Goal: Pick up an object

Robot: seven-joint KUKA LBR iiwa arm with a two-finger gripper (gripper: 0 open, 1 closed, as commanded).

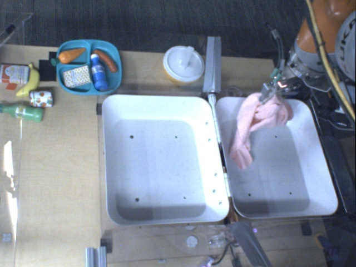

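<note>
A pink cloth (253, 121) hangs in a long drooping fold over the back left part of the right bin (289, 199). Its upper end is bunched at my gripper (271, 92), which sits above the bin's back edge and is shut on the cloth's top. The cloth's lower end (241, 157) trails down toward the bin floor near the left wall. The arm, grey with an orange band, comes in from the top right corner.
The left bin (156, 160) lies beside the right one. Behind the bins stand a white lidded cup (183, 64), a metal post (212, 65) and a blue tray (89, 65) of toy food. A banana, can and green bottle (22, 112) lie at far left.
</note>
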